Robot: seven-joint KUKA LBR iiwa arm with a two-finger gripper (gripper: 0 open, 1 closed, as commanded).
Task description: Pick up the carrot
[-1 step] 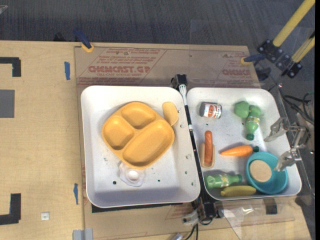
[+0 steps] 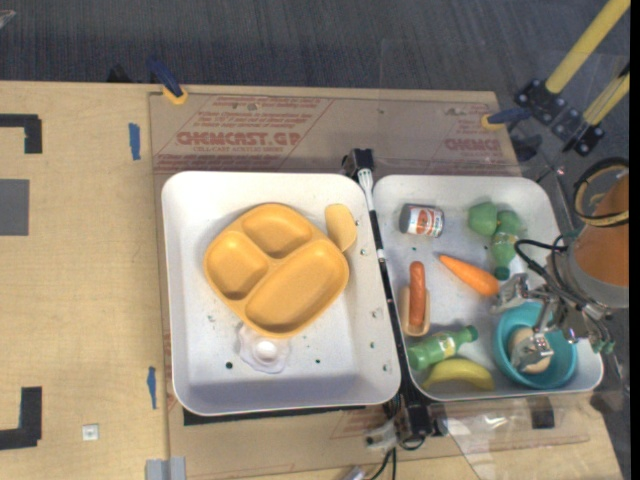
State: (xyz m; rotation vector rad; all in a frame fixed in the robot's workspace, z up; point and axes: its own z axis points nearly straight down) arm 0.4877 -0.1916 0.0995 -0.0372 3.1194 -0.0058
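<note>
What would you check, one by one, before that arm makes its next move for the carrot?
1. Carrot in sight: ok. The carrot lies in the right bin, unobstructed from above.
2. Pincer over the carrot: not ok. The pincer is above the teal bowl, off to the carrot's side.
3. Room around the carrot: ok, though the hot dog and green pepper lie nearby.
4. Pincer holding anything: cannot tell from this angle.
5. Carrot lying flat: ok, resting on the bin floor at a slant.
</note>
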